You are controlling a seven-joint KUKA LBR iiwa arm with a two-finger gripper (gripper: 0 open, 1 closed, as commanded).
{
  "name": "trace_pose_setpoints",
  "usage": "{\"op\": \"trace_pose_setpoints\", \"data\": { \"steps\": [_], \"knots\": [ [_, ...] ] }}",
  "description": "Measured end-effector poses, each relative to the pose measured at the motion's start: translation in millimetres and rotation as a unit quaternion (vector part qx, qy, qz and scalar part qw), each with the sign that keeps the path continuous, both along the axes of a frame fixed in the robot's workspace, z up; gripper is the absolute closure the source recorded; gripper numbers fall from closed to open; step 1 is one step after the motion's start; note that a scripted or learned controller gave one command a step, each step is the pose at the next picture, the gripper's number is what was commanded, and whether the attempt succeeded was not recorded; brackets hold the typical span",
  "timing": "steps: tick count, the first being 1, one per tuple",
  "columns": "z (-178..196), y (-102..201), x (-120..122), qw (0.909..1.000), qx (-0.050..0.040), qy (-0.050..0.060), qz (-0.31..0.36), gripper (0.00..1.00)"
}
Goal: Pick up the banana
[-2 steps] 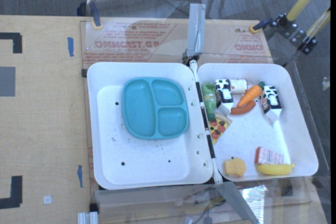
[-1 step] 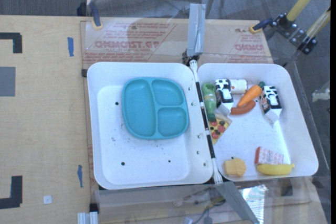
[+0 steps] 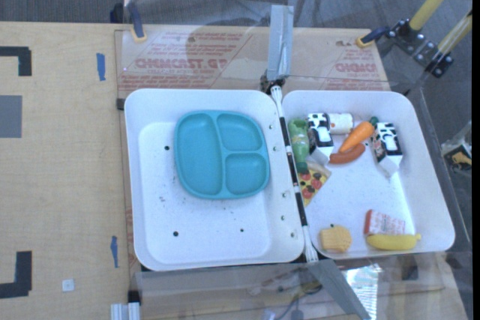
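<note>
Leftward, the left bin (image 3: 150, 183) holds a teal divided plate (image 3: 222, 154). Beside it, the right bin (image 3: 420, 161) carries small groceries: a carrot (image 3: 358, 134) atop a sausage (image 3: 346, 156), milk cartons (image 3: 388, 146), and the banana (image 3: 392, 241) lying flat along the near rim, touching a red-and-white packet (image 3: 384, 222). The end effector's state cannot be told.
</note>
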State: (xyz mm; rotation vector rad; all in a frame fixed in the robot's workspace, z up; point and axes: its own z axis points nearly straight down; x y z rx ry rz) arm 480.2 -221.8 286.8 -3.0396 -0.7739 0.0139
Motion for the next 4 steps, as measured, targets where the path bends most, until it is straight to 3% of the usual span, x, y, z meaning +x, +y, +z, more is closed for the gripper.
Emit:
{"op": "trace_pose_setpoints", "data": {
  "steps": [1, 2, 3, 4],
  "knots": [
    [-3, -2, 0, 0.9909, -0.0020, -0.001, -0.135, 0.00],
    [81, -2, 1, 0.9914, -0.0026, -0.001, -0.131, 0.00],
    [28, -2, 0, 0.9890, -0.0017, 0.000, -0.148, 0.00],
    [2, -2, 0, 0.9890, -0.0011, 0.000, -0.148, 0.00]
  ]
}}
